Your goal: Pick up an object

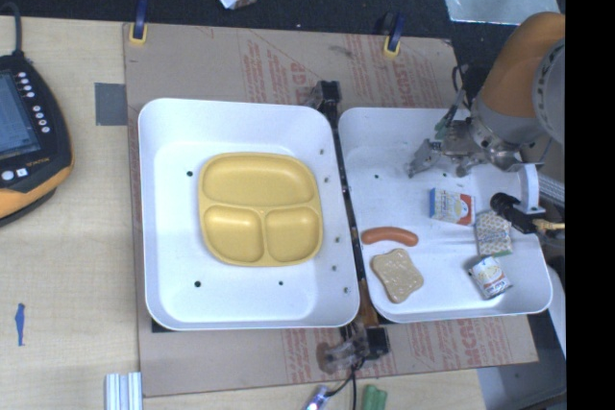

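1. One hand (444, 156) hovers over the upper part of the right bin (384, 125), its fingers spread open with nothing between them.
2. You have five candidates below it: a small carton (451, 205) nearest, a patterned packet (492, 232) and a can (490, 277) toward the right wall, a sausage (389, 235) and a toast slice (397, 274) toward the left.
3. Take the carton, I'd judge: it sits just below the hand, apart from its neighbours.
4. Its long axis runs left-right, slightly tilted; set your fingers across the short sides before you descend.
5. The sausage also lies left-right, near the bin's left wall, so you get less finger room there.
6. Further out, the left bin (163, 206) holds a yellow divided plate (259, 206) on the counter (67, 302).
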